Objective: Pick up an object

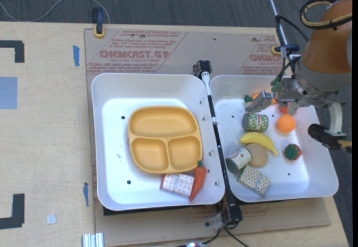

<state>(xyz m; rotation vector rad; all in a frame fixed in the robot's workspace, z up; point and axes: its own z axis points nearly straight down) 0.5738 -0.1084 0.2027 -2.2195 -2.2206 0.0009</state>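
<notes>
I see the end effector (pixel 267 98) low over the far edge of the right bin (pixel 321 184), just beside a green-labelled can (pixel 256 122) and an orange ball (pixel 286 123); I cannot tell how far open it is, nor whether it has hold of anything. Also in that bin lie a banana (pixel 258 141), a green ball (pixel 292 152) and a patterned box (pixel 253 180), while the left bin (pixel 106 145) carries a yellow divided plate (pixel 165 139), a carrot (pixel 197 181) and a small carton (pixel 177 184), their labels illegible to me. On the cardboard sheet (pixel 140 50) beneath, along the bench's far edge, I read red print as "CHEMCAST GP".
</notes>
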